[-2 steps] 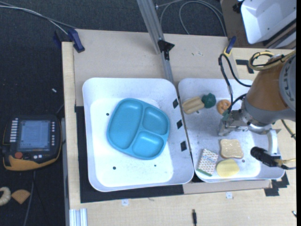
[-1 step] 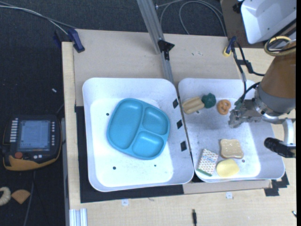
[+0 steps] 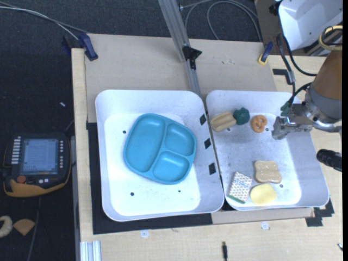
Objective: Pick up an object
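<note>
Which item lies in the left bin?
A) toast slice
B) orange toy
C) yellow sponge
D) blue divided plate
D: the blue divided plate sits in the left bin, while the orange toy, toast slice and yellow sponge all lie in the right bin.

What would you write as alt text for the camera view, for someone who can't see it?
A grey robot arm's claw hovers at the right bin's upper right, beside an orange toy, a tan log with a green end, a cracker, a yellow piece and a patterned sponge. The left bin holds a blue divided plate.
</note>
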Available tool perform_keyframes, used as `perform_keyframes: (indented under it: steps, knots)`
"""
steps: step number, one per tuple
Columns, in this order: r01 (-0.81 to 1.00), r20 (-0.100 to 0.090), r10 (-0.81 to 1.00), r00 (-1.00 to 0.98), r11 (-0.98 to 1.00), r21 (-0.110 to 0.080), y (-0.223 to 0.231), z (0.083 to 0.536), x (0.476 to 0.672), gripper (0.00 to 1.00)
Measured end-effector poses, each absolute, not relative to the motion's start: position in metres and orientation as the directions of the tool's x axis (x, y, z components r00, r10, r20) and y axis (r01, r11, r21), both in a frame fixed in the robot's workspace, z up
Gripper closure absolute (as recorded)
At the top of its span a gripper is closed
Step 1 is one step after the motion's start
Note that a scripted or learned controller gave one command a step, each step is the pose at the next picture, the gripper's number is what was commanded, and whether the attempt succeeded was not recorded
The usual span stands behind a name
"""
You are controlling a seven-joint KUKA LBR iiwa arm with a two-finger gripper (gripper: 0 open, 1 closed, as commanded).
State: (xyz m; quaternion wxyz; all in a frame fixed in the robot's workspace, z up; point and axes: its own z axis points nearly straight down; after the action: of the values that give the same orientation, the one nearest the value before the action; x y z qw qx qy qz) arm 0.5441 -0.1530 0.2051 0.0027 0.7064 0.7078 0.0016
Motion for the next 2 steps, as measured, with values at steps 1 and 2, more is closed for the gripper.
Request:
perform_keyframes:
  steps: [1,2]
  knots:
    - [1.0,0.003,1.0,-0.006,0.006,-0.001,-0.102,0.211,0.54,1.0]
    - [1.0,0.002,1.0,-0.007,0.007,0.003,-0.047,0.225,0.549,1.0]
